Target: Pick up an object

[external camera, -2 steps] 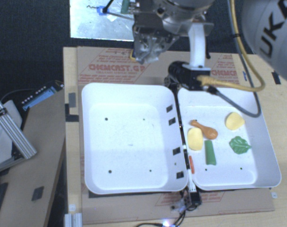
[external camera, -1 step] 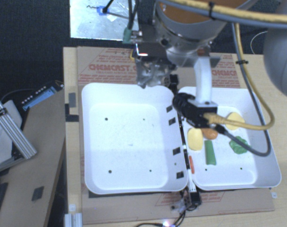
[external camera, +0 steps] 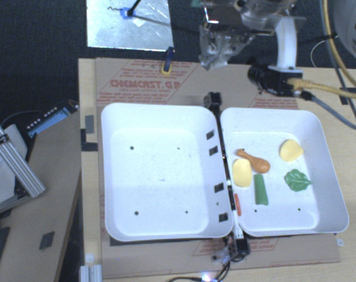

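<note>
Green stick (external camera: 260,189) | right bin (external camera: 325,134), beside yellow piece (external camera: 242,173) | looks light, stiff; grip mid-length | gripper (external camera: 212,59) state: cannot tell

robot lab, white bins (external camera: 160,113), cardboard-covered bench (external camera: 143,78), cables (external camera: 331,90)

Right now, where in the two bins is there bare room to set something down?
The left bin offers bare floor wall to wall. In the right bin, the top strip and bottom right corner are free. It is crowded mid-bin: orange spoon-shaped piece, two yellow pieces, green stick, green leaf.
</note>
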You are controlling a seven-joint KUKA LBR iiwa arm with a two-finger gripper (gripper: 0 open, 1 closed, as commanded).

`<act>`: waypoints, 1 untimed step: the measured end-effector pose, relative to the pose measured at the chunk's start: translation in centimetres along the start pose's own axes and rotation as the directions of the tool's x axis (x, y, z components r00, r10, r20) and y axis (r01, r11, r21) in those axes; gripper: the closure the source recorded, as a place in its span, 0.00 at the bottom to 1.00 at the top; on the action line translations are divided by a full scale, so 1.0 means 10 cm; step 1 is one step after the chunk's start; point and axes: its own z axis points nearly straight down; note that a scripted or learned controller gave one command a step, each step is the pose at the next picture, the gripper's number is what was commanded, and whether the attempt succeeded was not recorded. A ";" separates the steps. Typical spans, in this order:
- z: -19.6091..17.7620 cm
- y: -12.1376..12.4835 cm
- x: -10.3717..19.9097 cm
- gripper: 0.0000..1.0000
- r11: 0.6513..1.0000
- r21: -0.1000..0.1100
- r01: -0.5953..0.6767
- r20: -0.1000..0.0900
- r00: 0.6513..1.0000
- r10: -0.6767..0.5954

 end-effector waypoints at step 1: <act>-0.01 -0.80 0.29 1.00 1.000 0.005 0.015 -0.004 1.000 -0.015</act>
